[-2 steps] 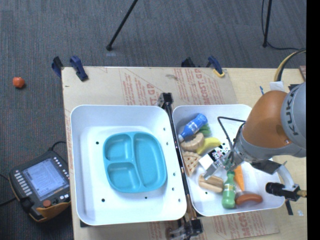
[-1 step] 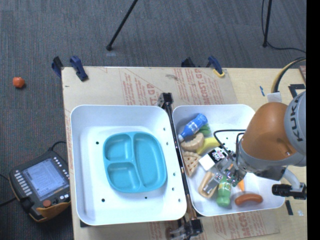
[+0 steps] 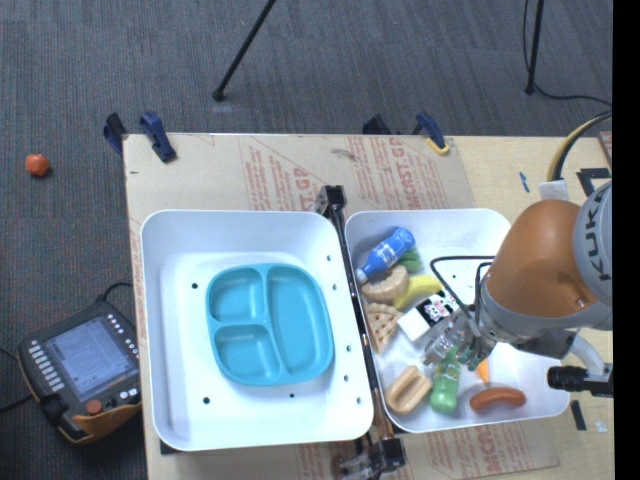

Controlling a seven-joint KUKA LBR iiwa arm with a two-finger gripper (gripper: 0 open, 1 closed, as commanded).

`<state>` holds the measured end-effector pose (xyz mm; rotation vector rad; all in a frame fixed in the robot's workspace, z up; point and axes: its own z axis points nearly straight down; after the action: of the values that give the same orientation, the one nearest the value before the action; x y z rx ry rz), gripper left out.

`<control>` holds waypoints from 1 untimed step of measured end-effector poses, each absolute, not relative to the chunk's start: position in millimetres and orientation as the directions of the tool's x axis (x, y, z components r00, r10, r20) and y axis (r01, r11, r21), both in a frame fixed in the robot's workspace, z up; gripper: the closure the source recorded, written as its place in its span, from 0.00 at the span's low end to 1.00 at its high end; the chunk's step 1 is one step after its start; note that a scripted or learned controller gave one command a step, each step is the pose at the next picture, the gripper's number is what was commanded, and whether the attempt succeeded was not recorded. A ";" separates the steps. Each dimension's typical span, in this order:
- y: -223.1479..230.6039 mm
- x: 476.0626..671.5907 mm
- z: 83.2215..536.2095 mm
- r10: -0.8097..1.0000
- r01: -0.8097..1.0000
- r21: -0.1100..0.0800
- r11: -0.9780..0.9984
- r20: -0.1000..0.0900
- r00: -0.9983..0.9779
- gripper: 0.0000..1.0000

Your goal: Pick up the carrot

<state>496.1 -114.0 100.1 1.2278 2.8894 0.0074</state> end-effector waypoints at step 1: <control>-114.1 495.9 99.9 0.720 0.720 0.005 0.694 0.000 -0.694 0.00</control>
<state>495.9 -114.1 99.9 1.2291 2.8893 0.0072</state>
